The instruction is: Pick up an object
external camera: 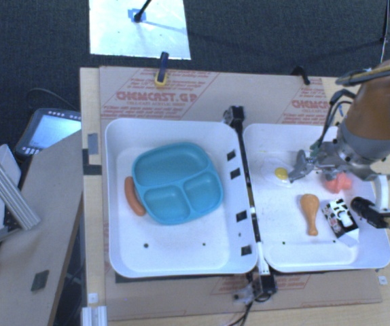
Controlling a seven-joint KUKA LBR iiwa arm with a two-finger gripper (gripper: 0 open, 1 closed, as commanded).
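In the right bin (276,250) lie a small yellow piece (281,175), a tan toy drumstick (310,212), a pink piece (340,180) and a black-and-white block (340,217). My gripper (298,167) hangs over the upper middle of this bin, just right of the yellow piece and left of the pink one. It is open, and I see nothing between its fingers. The wrist partly hides the pink piece.
The left bin (113,202) holds a blue compartment plate (176,182) with an orange sausage (134,195) beside its left edge. A black divider (244,182) with clips runs between the bins. The arm (378,114) enters from the right above the right bin.
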